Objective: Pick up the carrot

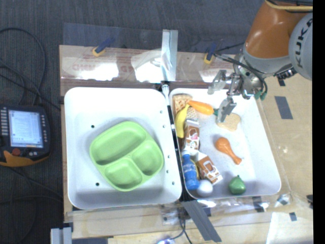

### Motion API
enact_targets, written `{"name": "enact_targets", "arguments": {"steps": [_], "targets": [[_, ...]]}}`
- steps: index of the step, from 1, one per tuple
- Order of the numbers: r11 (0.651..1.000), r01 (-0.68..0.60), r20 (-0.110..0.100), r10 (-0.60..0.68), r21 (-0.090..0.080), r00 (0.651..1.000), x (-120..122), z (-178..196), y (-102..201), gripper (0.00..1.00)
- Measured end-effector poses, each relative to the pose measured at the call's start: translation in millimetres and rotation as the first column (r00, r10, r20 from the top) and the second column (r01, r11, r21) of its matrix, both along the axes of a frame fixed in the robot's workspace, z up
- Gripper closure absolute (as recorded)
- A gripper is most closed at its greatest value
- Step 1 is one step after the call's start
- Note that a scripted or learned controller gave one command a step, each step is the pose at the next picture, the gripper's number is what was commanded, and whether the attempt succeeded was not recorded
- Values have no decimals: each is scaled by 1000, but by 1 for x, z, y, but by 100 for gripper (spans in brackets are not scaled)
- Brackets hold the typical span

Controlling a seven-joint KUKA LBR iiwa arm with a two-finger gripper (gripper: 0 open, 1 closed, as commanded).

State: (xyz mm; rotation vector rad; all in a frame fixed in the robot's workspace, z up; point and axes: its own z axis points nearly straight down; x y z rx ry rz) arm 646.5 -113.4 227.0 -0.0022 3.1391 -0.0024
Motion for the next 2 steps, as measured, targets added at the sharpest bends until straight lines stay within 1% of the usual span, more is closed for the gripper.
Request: {"name": "enact_targets", "arguments": {"steps": [1,2], "targets": [[997,-83,7,83,-1,997,-42,-130,-59,0],[995,-101,9,101,-5,995,-19,-136,-47,0]]}}
